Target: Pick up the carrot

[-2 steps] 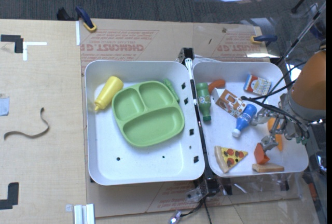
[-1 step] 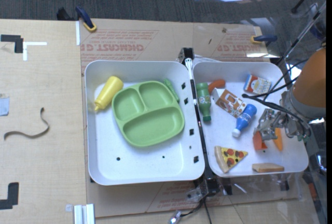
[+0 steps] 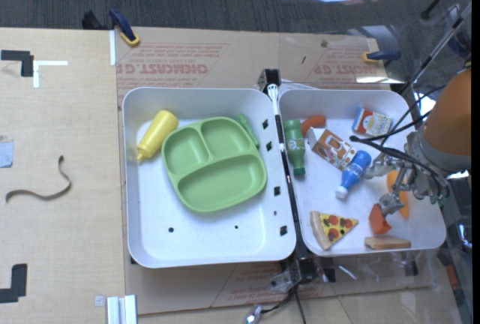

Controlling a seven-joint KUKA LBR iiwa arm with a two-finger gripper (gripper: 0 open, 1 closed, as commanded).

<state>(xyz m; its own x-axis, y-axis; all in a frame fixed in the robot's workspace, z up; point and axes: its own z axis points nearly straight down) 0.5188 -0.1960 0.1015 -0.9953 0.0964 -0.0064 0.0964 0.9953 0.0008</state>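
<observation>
The bench carries two white bins side by side: the left bin (image 3: 142, 240) holds a green divided plate (image 3: 214, 163) with a yellow mustard bottle (image 3: 155, 133) at its ten o'clock, and the right bin (image 3: 341, 97) holds the clutter. The arm (image 3: 452, 120) enters from three o'clock and bends down over the right bin's three o'clock rim, with the gripper (image 3: 397, 191) low inside the bin. The carrot (image 3: 398, 191) seems to be the orange piece right at the gripper, partly hidden by the metal fingers; whether the fingers are spread or closed around it cannot be told from this slant, so a grasp cannot be claimed. At the carrot's six o'clock lie a red-orange wedge (image 3: 379, 222) and a bread slice (image 3: 388, 243), and a pizza slice (image 3: 333, 228) sits toward eight o'clock. A blue bottle (image 3: 354, 172) lies at its nine o'clock, with a brown snack box (image 3: 331, 148), a green bottle (image 3: 293, 148) and a red-and-white carton (image 3: 371, 122) farther up. By this reading the reach is done; the closing and the lift are left, since the carrot looks level with the bin floor.
</observation>
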